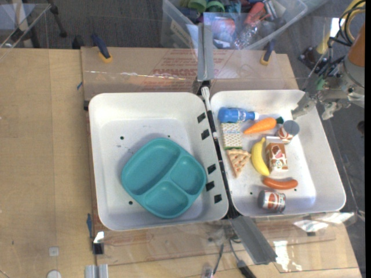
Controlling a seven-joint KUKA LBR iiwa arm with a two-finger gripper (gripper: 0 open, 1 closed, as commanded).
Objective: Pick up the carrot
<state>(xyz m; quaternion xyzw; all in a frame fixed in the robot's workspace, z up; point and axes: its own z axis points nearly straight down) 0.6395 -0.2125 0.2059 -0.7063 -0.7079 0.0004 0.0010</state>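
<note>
Carrot lies in the right bin, near its far wall, slanted, green tip toward the gripper. Just beyond it lies a blue bottle; nearer are a banana, a sausage and a can. The gripper sits at the bin's far right rim, apart from the carrot; whether its jaws are parted or clenched I cannot tell. The left bin holds a teal divided plate.

Glossy plastic carrot, matt teal plastic plate
</note>
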